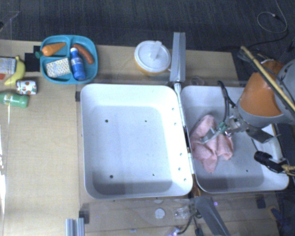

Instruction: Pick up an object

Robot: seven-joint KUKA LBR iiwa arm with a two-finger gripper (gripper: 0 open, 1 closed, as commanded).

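The arm's orange band (259,95) looms above the right bin (246,178), the gripper (225,128) pressed into a crumpled pink cloth (211,144) there, positioned to grasp; its closure is unclear.

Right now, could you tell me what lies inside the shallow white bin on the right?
A crumpled pink cloth lies in the right bin, with the gripper at its upper right edge. Whatever is under the cloth is covered.

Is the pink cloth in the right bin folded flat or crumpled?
Crumpled: the pink cloth lies in uneven bunched lumps in the right bin.
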